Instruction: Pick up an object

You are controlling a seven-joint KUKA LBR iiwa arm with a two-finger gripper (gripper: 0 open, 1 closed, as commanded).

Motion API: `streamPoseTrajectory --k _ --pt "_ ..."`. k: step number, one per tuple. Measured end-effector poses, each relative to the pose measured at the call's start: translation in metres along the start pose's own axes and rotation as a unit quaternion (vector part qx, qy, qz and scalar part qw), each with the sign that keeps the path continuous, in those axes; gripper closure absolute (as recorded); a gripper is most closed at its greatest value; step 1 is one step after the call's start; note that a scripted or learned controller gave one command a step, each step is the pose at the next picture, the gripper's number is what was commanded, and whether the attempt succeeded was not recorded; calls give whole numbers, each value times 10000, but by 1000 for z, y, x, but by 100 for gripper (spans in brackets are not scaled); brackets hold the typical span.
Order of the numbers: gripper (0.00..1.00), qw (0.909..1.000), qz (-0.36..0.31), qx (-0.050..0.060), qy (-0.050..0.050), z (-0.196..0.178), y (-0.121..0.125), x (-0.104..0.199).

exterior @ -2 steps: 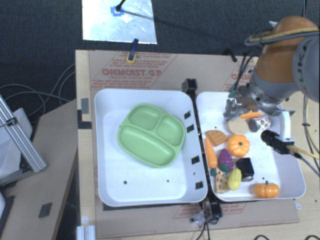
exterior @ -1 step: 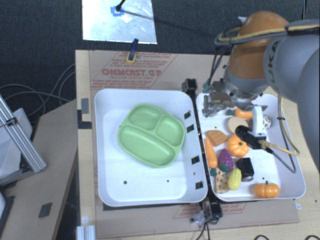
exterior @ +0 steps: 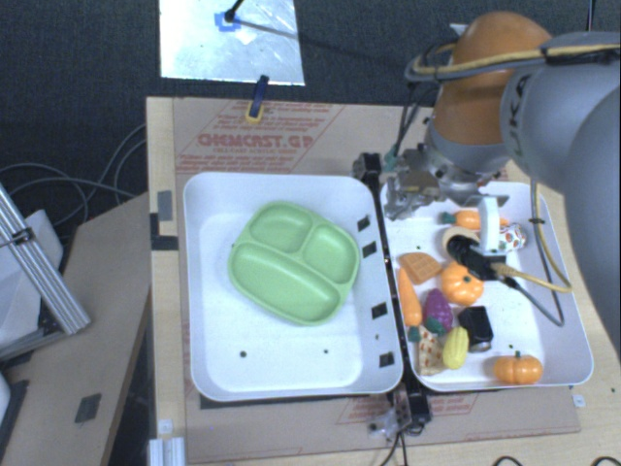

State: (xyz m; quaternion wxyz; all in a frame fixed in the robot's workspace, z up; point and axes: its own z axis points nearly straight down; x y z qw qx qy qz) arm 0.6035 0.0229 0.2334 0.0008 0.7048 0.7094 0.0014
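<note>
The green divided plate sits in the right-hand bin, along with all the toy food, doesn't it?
Not quite. The camera view shows the green divided plate in the left bin; the toy food, such as the orange pumpkin, lies in the right bin.

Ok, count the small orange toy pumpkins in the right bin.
2: one orange toy pumpkin mid-bin beside the purple toy eggplant, another at the near right corner. The arm may hide others.
</note>
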Motion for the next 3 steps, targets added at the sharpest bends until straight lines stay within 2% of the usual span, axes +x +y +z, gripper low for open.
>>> streamPoseTrajectory --k 1,2,3 --pt "100 10000 29 10 -5 0 -4 -9" --pt "100 10000 10 3 -7 4 4 -1" --pt "100 10000 30 16 -7 19 -6 -5"
